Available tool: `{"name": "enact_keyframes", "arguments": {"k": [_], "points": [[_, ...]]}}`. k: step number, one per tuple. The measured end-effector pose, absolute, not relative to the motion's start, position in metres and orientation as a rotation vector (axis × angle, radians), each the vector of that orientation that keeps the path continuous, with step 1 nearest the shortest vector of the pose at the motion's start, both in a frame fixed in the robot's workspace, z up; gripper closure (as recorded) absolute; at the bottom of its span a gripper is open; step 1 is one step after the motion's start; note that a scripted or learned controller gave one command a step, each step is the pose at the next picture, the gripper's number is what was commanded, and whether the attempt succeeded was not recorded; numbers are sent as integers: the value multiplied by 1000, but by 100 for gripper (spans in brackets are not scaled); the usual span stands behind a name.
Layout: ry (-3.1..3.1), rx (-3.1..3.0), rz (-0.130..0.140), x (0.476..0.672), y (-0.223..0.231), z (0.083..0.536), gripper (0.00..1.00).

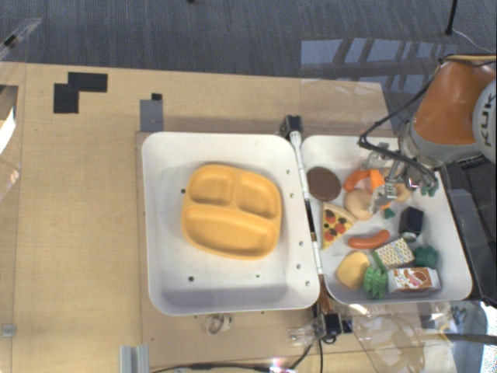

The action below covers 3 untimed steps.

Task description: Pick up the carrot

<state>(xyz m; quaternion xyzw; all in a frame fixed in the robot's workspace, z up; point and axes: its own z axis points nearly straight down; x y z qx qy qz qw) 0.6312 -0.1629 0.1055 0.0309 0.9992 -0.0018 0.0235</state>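
Note:
The carrot [359, 179] is a small orange piece at the back of the right bin [454, 243], lying between a brown round cookie [323, 182] and my gripper. My gripper [388, 191] hangs low over the bin just right of the carrot, at its right end or touching it. The wrist's metal parts and cables hide how the gripper meets the carrot. A beige rounded food piece [358, 203] lies directly in front of the carrot.
The right bin also holds a pizza slice [335, 224], a sausage [369, 240], a black block [411, 221], a yellow lump [352, 269], green toy vegetables [376, 282] and small cartons [411, 280]. A yellow divided plate [231, 210] lies in the left bin [167, 208].

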Motion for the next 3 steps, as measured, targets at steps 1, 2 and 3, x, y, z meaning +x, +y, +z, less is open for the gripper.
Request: {"name": "enact_keyframes", "arguments": {"k": [1, 2, 3], "points": [[3074, 85, -12, 637, -162, 124, 100], [3079, 85, -11, 636, -162, 121, 0], [3121, 166, -1, 583, -154, 90, 0]]}}
